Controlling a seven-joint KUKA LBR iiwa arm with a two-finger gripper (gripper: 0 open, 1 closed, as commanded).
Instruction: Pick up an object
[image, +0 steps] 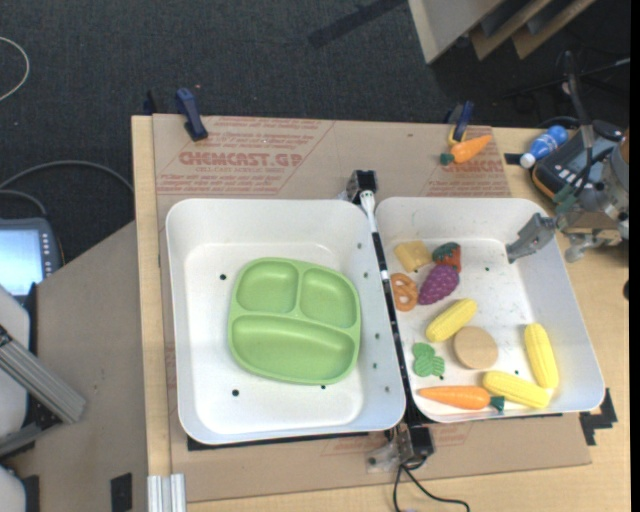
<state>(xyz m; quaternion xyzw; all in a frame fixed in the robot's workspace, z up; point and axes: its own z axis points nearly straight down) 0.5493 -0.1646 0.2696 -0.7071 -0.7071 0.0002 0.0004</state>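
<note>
Toy food, right bin (585, 340) — nothing picked yet.
Left bin holds the green tray (294, 320); targets lie right: grapes (438, 284), corn cob (451, 319), carrot (455, 397). My gripper (528, 240) hovers at the far rim — spread or pinched, I cannot tell. Best drop straight onto the isolated cob.

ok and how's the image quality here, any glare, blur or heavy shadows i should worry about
Camera view: lighting is even and soft, with faint shadows under the green plate and the toy food. The white bins are bright but not blown out, so the corn cobs and carrot read clearly. The arm and gripper at the right look slightly soft, so their fine detail is hard to make out.
</note>
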